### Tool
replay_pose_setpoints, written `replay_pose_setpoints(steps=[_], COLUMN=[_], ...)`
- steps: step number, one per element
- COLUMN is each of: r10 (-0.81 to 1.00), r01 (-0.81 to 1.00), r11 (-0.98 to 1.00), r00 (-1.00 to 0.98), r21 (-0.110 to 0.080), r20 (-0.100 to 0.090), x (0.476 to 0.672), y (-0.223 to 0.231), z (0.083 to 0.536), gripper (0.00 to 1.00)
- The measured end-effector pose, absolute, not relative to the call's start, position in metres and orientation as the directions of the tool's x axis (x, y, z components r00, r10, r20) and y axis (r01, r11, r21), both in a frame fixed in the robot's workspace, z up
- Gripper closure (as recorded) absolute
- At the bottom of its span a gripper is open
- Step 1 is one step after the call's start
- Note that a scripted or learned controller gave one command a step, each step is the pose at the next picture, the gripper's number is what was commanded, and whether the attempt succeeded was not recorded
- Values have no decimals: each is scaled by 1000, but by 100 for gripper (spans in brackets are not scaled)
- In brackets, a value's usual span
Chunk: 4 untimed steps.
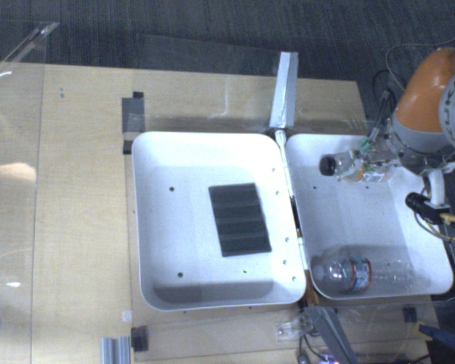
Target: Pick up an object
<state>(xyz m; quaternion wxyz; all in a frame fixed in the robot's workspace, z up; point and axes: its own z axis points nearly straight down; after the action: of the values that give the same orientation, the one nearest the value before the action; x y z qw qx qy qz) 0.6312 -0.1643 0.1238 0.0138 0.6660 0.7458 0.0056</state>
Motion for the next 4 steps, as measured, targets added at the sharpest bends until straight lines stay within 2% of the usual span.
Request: replay_pose_setpoints(steps=[1, 2, 3, 4], r10=[980, 977, 961, 950], r01=[980, 977, 961, 950], r11=[201, 212, 275, 310], r00=[-200, -212, -274, -310], r21=[12, 13, 22, 18], r20=[-16, -17, -23, -24], x=[651, 652, 663, 668], y=[-166, -166, -157, -151], z=[125, 126, 121, 118], gripper=[0, 0, 0, 0])
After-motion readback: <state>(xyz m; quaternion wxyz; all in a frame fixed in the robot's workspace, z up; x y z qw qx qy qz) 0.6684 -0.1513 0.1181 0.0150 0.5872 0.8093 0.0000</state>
